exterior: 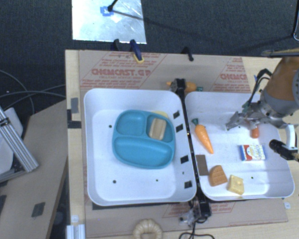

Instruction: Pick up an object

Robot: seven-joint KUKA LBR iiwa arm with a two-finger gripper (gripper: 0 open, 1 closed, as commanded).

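Nearest the camera, a pale ring-shaped object (148, 229) lies on the bench's front edge, w/ a black clamp (202, 209) at the bins' junction. In the right bin (284, 183), front row: a yellow cheese-like wedge (235, 184) beside a brown toast-like piece (218, 176), the two close but apart. Behind them, a small blue-and-white box (252, 152) lies flat near the bin's right side; an orange toy carrot (204, 138) lies at a slant near the divider, tip toward the front. In the left bin (97, 183), a blue sectioned plate (142, 138) carries a tan block (157, 128) in its rear-right compartment, w/ a yellow item partly hidden behind it. Farther back in the right bin, the gripper (239, 119) of the grey-and-orange arm (284, 86) hangs low over the white floor, well apart from the carrot & box; a small red-orange object (255, 131) sits just beside it. Jaw state: cannot tell, fingers are too blurred to read, and nothing is visibly held. Beyond the bins: cardboard sheet (119, 68) under the bins, blue-and-yellow clamp (136, 50), then a shiny foil square (108, 14) on dark carpet.
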